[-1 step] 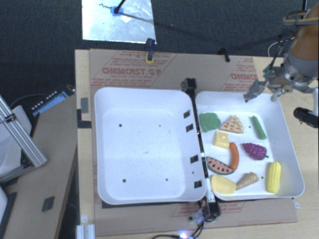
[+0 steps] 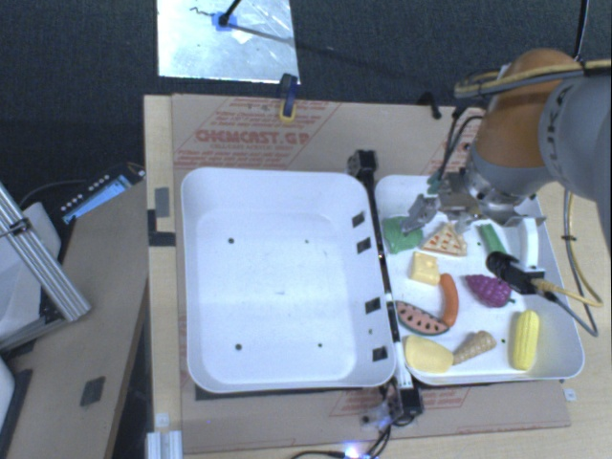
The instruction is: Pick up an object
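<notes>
The pincer [image 2: 422,215] hangs over a green piece [image 2: 397,233]; its grip I cannot tell, the wrist hides it.

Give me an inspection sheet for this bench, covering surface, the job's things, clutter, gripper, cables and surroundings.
Surface: cardboard-covered bench bearing two white bins side by side.
Job's things: right bin holds toy food: green piece, waffle wedge, cheese cube, sausage, watermelon slice, purple grapes, corn cob, ice-cream cone, yellow lemon-like piece.
Clutter: yellow-and-blue clamp at the bench's far edge.
Gripper: gripper low over the right bin's far end, beside the green piece; finger state unclear.
Cables: black cables near the arm.
Surroundings: dark carpet, silvery sheet, side table on the left.
</notes>
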`<state>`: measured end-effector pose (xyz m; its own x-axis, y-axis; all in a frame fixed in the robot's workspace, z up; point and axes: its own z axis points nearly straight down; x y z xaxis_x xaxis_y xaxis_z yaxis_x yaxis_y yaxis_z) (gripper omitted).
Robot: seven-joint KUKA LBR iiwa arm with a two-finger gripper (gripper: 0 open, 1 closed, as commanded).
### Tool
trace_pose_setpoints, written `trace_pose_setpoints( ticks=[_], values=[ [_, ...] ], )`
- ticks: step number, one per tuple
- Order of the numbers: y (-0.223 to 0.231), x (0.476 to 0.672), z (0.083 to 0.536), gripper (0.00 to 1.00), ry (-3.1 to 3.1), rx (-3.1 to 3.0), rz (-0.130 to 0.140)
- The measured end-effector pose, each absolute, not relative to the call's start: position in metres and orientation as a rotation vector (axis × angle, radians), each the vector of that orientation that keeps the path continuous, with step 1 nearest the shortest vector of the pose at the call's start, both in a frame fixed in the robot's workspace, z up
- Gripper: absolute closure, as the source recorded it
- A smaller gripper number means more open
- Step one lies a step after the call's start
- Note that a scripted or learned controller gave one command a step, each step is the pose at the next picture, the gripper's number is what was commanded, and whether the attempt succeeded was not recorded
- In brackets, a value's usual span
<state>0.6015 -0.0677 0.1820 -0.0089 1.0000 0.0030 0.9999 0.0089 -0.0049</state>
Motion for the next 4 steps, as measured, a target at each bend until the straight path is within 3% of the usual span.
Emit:
trace_pose_setpoints(
  ticks=[1,2,3,4],
  values=[
    [-0.139,0.572,0.083,0.00,-2.219,-2.230,-0.005],
    [-0.181,0.550,0.088,0.00,-2.226,-2.225,-0.010],
    [-0.181,0.552,0.099,1.00,-2.229,-2.225,-0.012],
    [-0.178,0.499,0.084,1.00,-2.219,-2.220,0.002]
  ],
)
